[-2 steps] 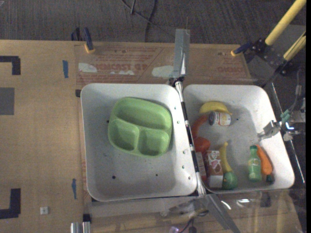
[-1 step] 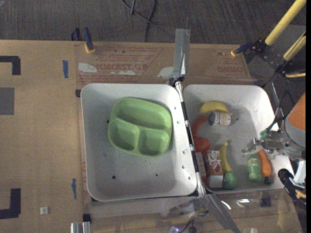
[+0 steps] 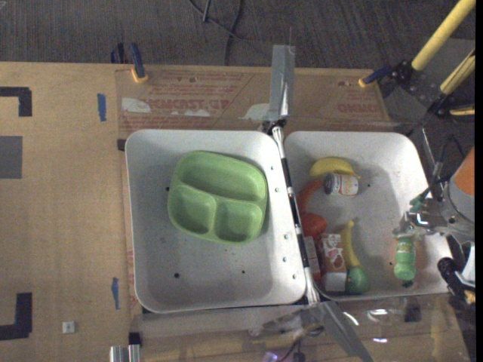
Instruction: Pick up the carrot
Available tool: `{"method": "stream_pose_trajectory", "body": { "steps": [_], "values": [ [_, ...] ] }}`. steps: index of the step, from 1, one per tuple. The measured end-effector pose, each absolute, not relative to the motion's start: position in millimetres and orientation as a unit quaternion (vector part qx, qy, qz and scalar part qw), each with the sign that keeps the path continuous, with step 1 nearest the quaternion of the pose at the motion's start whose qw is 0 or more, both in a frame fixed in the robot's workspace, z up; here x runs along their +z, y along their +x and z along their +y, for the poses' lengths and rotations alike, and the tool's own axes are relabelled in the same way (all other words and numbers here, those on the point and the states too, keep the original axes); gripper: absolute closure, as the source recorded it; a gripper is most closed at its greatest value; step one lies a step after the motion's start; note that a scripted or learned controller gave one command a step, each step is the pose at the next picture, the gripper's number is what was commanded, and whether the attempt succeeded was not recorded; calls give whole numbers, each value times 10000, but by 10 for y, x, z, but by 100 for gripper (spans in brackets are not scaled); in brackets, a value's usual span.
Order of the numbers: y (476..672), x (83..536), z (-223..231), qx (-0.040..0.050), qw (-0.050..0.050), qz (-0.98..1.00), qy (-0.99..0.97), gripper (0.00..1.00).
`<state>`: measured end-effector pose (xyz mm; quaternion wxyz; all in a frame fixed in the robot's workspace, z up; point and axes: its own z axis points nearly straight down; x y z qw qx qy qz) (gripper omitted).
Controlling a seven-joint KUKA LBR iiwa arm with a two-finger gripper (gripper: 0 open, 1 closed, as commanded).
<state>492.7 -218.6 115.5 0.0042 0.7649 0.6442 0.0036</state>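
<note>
Near the right edge of the right bin (image 3: 411,148), toward its front corner, lies the carrot (image 3: 404,259), a short piece with an orange end pointing to the back and a green end pointing to the front. My gripper (image 3: 417,221) hangs just above the orange end, reaching in over the bin's right rim; from this high slanted camera I cannot tell whether it is wide or narrow, nor whether it touches the carrot. To do this step well, I judge I should centre on the carrot's middle, straddle it across its short width, go low enough to close around the body rather than the tip, and keep clear of the sloping wall just beside it. Nothing lies against the carrot, so the wall is the main obstacle. Well apart, toward the bin's left edge, are a yellow and green toy (image 3: 352,261), a small carton (image 3: 331,250) and a red piece (image 3: 309,206). Toward the back are 1 banana (image 3: 332,166) and a small jar (image 3: 342,185) just in front of it. The left bin (image 3: 151,281) holds a green plate (image 3: 219,196) with 3 compartments, far from my work.
</note>
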Motion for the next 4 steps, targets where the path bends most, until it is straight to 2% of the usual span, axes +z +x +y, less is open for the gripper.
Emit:
{"method": "stream_pose_trajectory", "body": {
  "steps": [1, 2, 3, 4],
  "values": [
    [4935, 1154, -2156, 47, 13, 6460, 7633, 0],
    [4863, 906, -2093, 76, -18, 6502, 7597, 0],
    [4863, 1011, -2161, 46, 70, 6480, 7616, 100],
    [4795, 1522, -2173, -4, 7, 6102, 7922, 100]
  ]
}}
